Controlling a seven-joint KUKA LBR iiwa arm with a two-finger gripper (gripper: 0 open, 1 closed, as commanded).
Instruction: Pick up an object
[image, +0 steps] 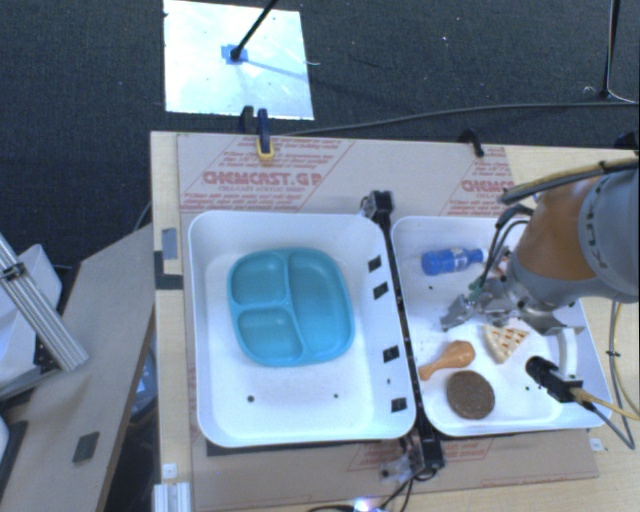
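Camera view shows the claw (463, 312) over the right bin (425, 290), between the blue bottle (451, 261) and the toy drumstick (447, 359), its open-or-closed state impossible to tell.

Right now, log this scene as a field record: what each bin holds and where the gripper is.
left bin: teal plastic divided plate, three compartments
right bin: four items
blue plastic bottle: on its side, far end of right bin
tan drumstick-shaped toy: near the centre divider
brown round disc: near edge, just beside the drumstick
pale lattice-patterned wedge: right of the drumstick
gripper: over the right bin, between bottle and drumstick, left of the wedge
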